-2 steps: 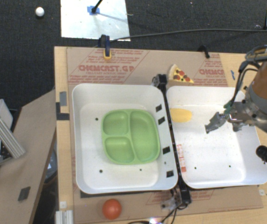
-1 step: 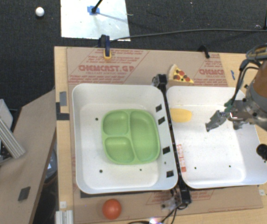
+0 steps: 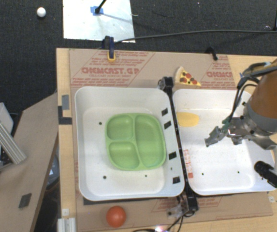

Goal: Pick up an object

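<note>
bench (image 3: 128,62): cardboard-lined, black floor behind | tool (image 3: 214,137): over right bin (image 3: 225,178), grip state unclear

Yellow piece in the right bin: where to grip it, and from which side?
The yellow piece lies flat on the floor of the right bin, close to the divider wall, so a side approach looks blocked on that side. Probably best to come straight down from above and pinch across its short width, near the middle. The gripper sits to its right, a bit nearer the camera.
</note>
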